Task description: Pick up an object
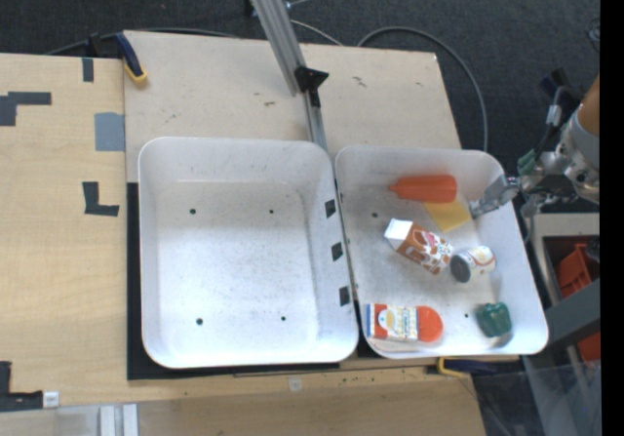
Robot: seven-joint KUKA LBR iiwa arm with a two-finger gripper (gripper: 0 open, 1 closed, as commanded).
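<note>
The right-hand shallow white bin [356, 229] holds six small things. An orange carrot-shaped piece [425, 188] lies near its far wall, with a flat yellow block [449, 216] just beside it. Near the middle a small brown-and-white carton [419, 246] lies on its side, and a short white-and-grey can [471, 263] touches its right end. At the near wall lies a flat red-and-white packet [403, 324], and a small dark green pepper-shaped piece [494, 319] sits in the near right corner.

The grey gripper [487, 197] hangs over the bin's right rim, its tip just right of the yellow block; whether it touches the block or is open cannot be told, and nothing shows in its grasp. The carton and can lie near it, toward the bin's middle. The left-hand shallow white bin [234, 249] adjoins on the pale wooden worktop [58, 229].
</note>
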